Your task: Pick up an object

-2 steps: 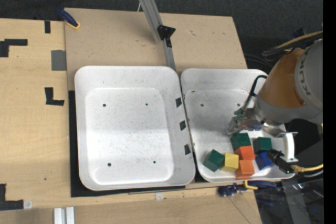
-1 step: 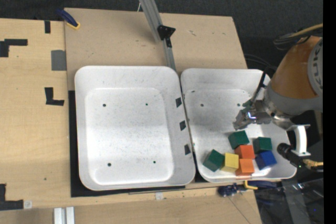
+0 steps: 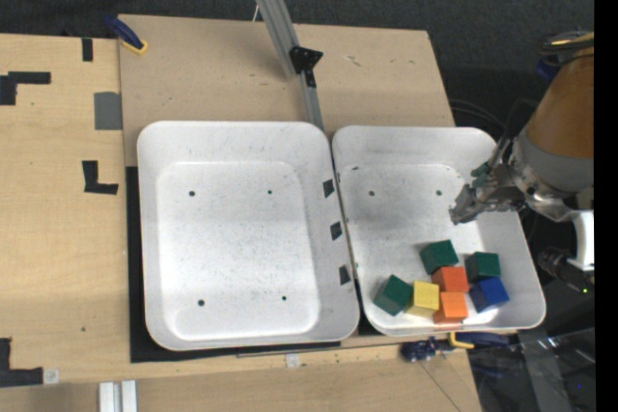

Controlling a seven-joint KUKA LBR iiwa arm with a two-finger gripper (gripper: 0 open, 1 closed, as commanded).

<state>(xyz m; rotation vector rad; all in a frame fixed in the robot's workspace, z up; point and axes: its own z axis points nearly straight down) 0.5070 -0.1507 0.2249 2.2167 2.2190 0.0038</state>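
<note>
**Hovering at the right bin, blocks clustered below me**

A dark floor surrounds a pale wooden table [image 3: 241, 63], marked with a few black and grey tape pieces on its left side, and a slanted metal pole [image 3: 275, 0] crosses the top of the view. On the table sit two shallow white bins side by side. The left bin [image 3: 159, 207] has a bare, speckled floor. The right bin [image 3: 386, 145] holds everything I could pick up.

My gripper [image 3: 470, 201] sits at about three o'clock of the right bin, near its right wall. I cannot tell how my jaws stand; nothing visible lies between them.

The objects are small coloured blocks bunched in the right bin's five o'clock corner: a dark green block [image 3: 439, 255] nearest me, an orange block [image 3: 452, 279] touching it, another green block [image 3: 483, 264], a blue block [image 3: 490, 292], a yellow block [image 3: 426, 295], a second orange block [image 3: 452, 306], and a green block [image 3: 393, 294] at the cluster's left end.

I judge these to be light, stiff cubes, not fragile. The flat opposite faces are the place to grip. The left-end green block and the dark green one look easiest, since each has open sides; the middle ones are packed together.

I can read no writing, brand or label anywhere.
</note>
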